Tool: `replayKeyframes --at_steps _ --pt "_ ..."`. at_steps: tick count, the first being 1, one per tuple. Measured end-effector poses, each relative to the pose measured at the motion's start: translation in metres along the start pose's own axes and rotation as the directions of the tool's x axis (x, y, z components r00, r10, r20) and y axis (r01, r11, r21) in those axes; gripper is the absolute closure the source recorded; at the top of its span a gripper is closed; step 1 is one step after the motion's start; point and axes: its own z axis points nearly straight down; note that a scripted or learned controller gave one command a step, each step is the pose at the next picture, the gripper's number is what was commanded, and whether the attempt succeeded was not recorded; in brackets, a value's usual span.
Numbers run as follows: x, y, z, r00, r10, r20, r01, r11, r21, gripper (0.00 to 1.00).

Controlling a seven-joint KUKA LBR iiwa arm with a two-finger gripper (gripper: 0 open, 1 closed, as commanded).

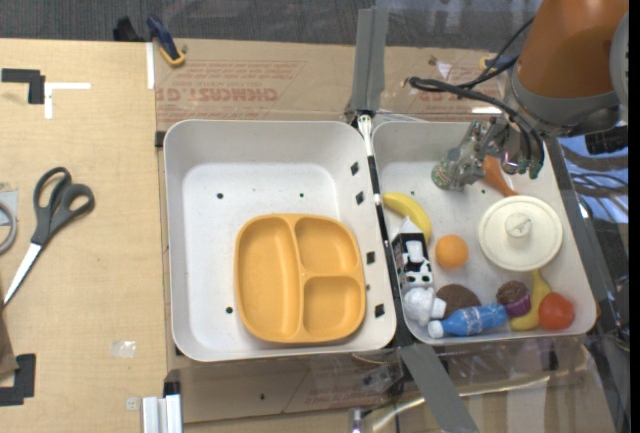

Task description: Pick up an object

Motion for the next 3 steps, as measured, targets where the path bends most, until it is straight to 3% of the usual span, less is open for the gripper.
replayKeyframes --at_steps 1,2,3 --pt "-0.019 0.011 -0.048 0.998 0.070 0.000 -0.070 0.998 0.000 1.00" --pt "-0.015 0.055 -0.069 0.961 0.275 -0.001 -0.275 0.961 0.001 1.00" --pt "-0.049 -0.026 -0.129 0.987 0.163 0.001 -0.163 0.987 0.001 1.00"
